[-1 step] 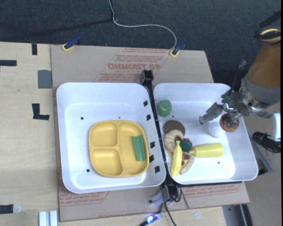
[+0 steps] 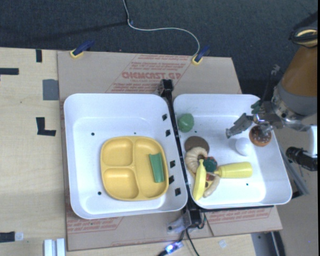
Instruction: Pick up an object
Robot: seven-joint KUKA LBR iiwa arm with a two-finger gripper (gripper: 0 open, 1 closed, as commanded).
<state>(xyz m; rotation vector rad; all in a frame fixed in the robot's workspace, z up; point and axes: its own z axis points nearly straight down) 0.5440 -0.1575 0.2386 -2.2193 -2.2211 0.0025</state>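
Note:
My gripper [image 2: 248, 132] hangs over the back right of the right bin [image 2: 266, 193], open, with nothing seen between its fingers. One grey finger [image 2: 236, 128] points down to the left. A small brown round object [image 2: 260, 136] lies right beside the gripper's other side; whether they touch I cannot tell. A small white object [image 2: 241, 146] rests on the bin floor just below the gripper. Farther left lie a yellow bottle [image 2: 236, 170], a banana [image 2: 199, 182], a beige ring [image 2: 194, 158], a brown disc [image 2: 197, 143] and a green ball [image 2: 185, 122].
The left bin [image 2: 77, 143] holds a yellow divided plate [image 2: 127, 167] with a green block [image 2: 157, 167] on it. Both bins rest on a cardboard sheet [image 2: 144, 73]. The arm's orange band [image 2: 303, 71] rises at the right edge.

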